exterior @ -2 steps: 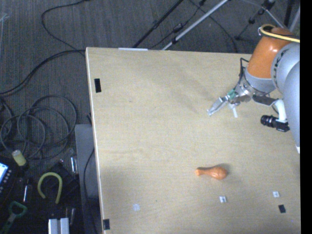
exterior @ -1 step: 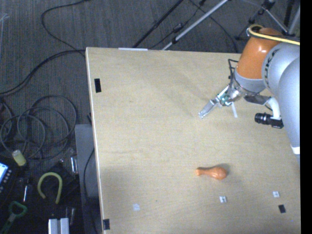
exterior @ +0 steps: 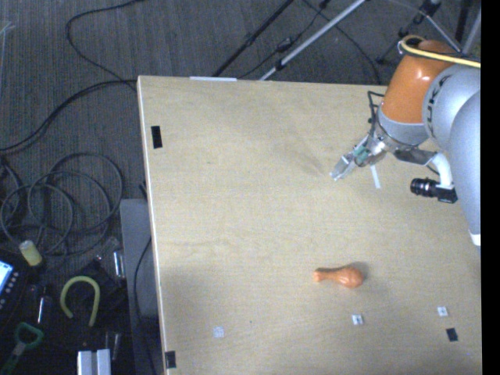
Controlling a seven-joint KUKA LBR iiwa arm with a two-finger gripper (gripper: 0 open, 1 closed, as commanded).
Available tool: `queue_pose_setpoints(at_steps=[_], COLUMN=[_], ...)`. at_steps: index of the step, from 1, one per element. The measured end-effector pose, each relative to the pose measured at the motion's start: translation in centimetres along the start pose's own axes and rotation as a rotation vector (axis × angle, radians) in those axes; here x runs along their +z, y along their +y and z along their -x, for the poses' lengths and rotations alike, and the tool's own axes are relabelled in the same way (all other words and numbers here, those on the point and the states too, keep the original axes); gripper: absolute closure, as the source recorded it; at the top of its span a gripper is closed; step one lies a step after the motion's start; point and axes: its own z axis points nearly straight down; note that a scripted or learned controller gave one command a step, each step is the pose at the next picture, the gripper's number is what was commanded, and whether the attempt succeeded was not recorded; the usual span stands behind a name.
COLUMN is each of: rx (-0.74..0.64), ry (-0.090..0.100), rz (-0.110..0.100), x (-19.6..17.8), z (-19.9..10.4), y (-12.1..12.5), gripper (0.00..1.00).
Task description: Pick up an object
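Pale wooden bench top (exterior: 234, 209) is seen; an orange pear-shaped object (exterior: 341, 276) lies well apart from the gripper (exterior: 344, 168), whose finger state cannot be told.

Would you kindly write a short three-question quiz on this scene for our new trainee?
1. True or false: the gripper holds the orange object.
2. The orange object lies: A) nearer the camera than the gripper, B) beyond it, C) under it.
3. What colour is the band above the wrist?

Key: 1 false, they are apart; 2 A; 3 orange.
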Motion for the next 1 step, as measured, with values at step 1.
queue_pose_setpoints(at_steps=[1], rx=[0.061], ry=[0.004], rz=[0.0], x=[-5.97], z=[-3.83], y=[2.15], gripper=[1.0])
